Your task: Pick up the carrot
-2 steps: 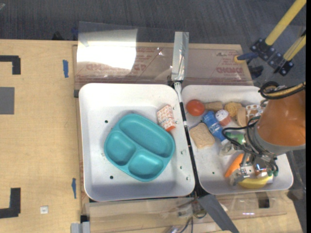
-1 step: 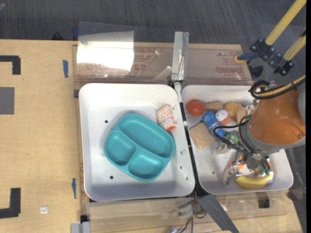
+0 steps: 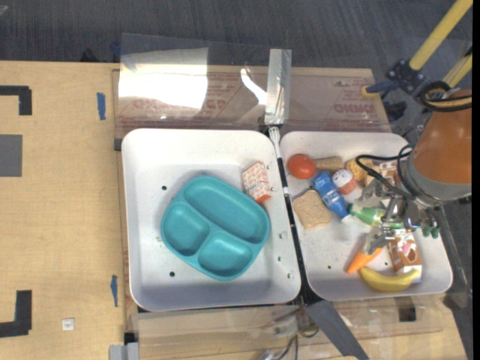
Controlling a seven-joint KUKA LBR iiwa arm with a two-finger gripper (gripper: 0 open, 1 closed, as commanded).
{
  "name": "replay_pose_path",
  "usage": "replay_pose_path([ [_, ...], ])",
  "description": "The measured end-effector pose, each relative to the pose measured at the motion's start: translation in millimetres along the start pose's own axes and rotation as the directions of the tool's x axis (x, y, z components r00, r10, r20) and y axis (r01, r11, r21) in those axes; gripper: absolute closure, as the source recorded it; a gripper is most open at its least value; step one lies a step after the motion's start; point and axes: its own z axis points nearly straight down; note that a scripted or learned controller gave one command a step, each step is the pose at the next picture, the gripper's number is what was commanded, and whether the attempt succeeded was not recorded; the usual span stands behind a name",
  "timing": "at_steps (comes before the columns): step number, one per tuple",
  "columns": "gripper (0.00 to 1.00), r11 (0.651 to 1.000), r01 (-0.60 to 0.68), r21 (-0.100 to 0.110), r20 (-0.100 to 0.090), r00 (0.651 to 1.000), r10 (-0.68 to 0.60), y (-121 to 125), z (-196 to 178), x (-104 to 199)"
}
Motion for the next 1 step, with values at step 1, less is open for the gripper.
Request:
replay_pose_path([
  [1, 0.0, 0.999, 0.045, 0.0, 0.002, 0.999, -0.045, 37.7, 53.7, 44.2],
])
